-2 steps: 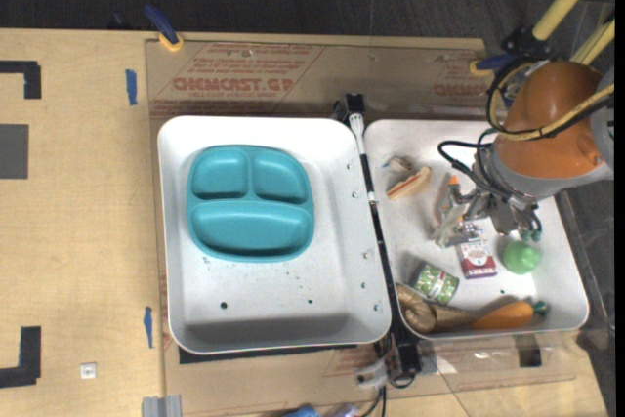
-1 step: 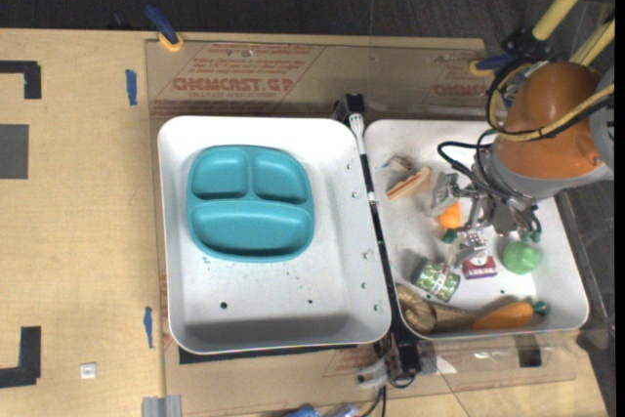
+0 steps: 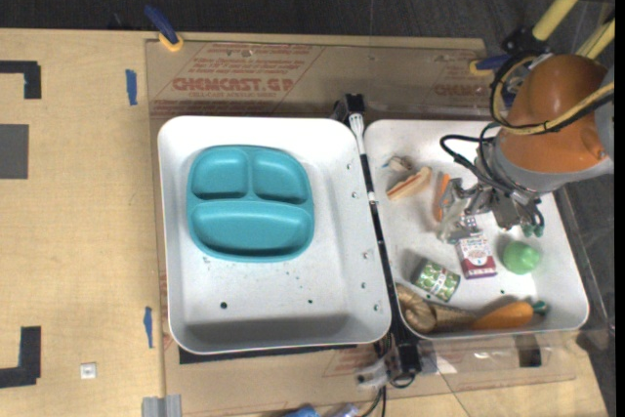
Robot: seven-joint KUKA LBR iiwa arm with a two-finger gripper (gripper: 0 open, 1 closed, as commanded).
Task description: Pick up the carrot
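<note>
Your carrot (image 3: 505, 314) lies along the near wall of the right bin (image 3: 571, 273), its green top pointing right, a brown item (image 3: 422, 312) just beside its left tip. The hand (image 3: 467, 215) hangs over the bin's middle, well apart from the carrot, above a red-and-white packet (image 3: 477, 256). You cannot tell whether it is spread or pressed together; cables and wrist blur it. Bring it toward the near wall, turn it to close across the carrot's width, and mind the rim. The green ball (image 3: 520, 256) sits between. The small orange piece (image 3: 441, 193) by the hand is hard to identify.
</note>
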